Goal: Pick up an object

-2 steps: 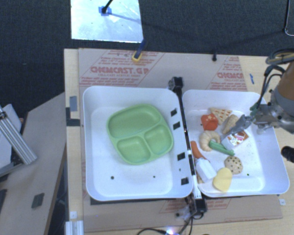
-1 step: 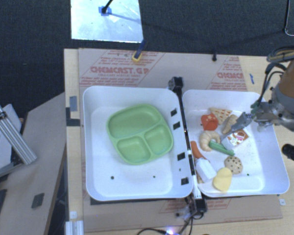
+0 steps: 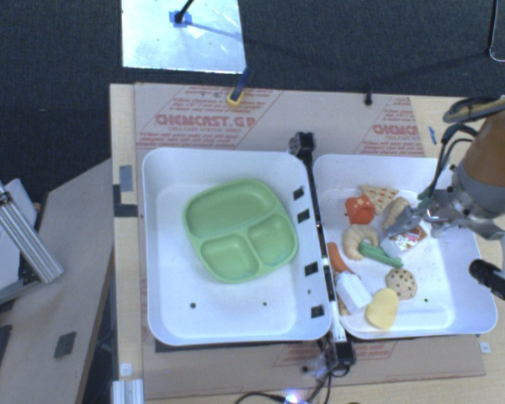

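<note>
Dark carpet surrounds a bench (image 3: 194,112) topped with printed cardboard, on which two shallow white bins sit side by side. One left bin (image 3: 164,251) carries a single green divided plate (image 3: 240,230) with three compartments. One right bin (image 3: 463,310) holds a cluster of toy food: a red piece (image 3: 359,209), a tan waffle-like wedge (image 3: 379,197), a curled shrimp-like piece (image 3: 354,239), a green bean (image 3: 379,254), an orange carrot (image 3: 337,257), a white block (image 3: 352,292), a round cookie (image 3: 401,282), a yellow lemon-like piece (image 3: 383,310), and a small printed packet (image 3: 402,241).

From the right, the arm (image 3: 492,162) is cut off by the frame edge, so much of its body is hidden. Its gripper (image 3: 401,220) sits low over the food cluster, near the packet and a pale elongated item that is hard to identify. Whether the fingers are spread or closed cannot be told; they blur into the objects beneath them.
</note>
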